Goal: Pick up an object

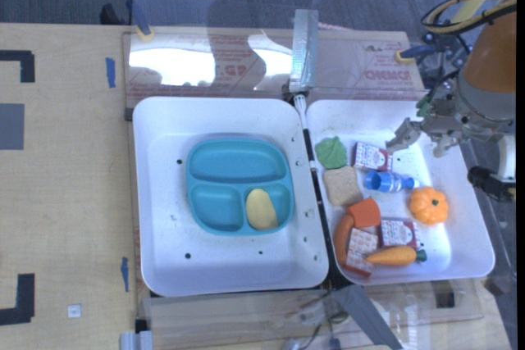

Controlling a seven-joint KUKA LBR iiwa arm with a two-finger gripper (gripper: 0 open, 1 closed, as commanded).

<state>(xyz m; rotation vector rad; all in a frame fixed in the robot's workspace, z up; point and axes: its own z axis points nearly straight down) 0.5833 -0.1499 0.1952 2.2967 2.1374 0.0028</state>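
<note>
Right bin crowded; tool over far edge.

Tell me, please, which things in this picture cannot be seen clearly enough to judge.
- Gripper, camera view: small and blurred, so the state of its jaws is unclear.
- Printed packets: labels too small to read.
- Red piece: partly covered by a packet and the carrot.
- Arm: cut off by the right edge.

Left bin — blue tray, yellow potato in lower-right compartment. Right bin — pumpkin, carrot, bottle. Gripper above far edge.
</note>
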